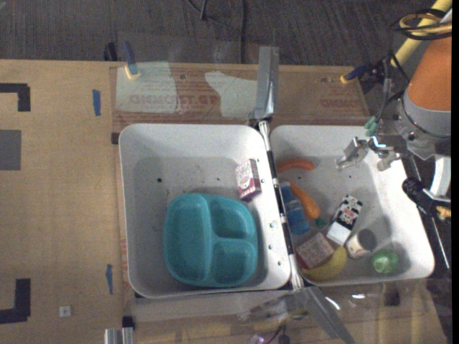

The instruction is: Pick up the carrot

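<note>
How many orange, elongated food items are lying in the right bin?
2. The hot dog lies near the far left corner of the right bin. The carrot lies just below it, slanted, beside the blue packet. Others may be hidden under the clutter.

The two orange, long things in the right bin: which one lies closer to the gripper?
The upper one, lying flat near the bin's back wall, is closer to the gripper. The other, the carrot, lies slanted lower down beside a blue packet.
</note>
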`<state>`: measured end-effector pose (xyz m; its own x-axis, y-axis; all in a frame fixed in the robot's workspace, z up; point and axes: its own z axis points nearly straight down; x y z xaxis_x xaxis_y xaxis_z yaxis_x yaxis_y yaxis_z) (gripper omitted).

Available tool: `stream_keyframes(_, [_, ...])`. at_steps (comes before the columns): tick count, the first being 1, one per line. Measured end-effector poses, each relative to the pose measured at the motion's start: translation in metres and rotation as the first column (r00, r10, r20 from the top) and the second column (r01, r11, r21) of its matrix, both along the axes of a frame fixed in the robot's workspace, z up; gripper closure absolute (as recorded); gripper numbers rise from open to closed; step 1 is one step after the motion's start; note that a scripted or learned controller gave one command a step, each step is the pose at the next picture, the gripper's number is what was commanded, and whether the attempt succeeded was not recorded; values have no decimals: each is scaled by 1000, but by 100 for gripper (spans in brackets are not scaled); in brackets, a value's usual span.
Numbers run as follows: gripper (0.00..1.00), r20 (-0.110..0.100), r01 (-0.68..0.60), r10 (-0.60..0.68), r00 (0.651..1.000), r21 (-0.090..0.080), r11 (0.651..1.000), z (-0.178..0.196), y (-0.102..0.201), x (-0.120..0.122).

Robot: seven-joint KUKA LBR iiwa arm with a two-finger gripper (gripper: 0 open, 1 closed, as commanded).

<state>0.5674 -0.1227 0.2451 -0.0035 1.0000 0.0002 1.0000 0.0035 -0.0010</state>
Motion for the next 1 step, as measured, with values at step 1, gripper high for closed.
stream_keyframes(1, [0, -1, 200, -200, 980, 0, 980, -104, 30, -31])
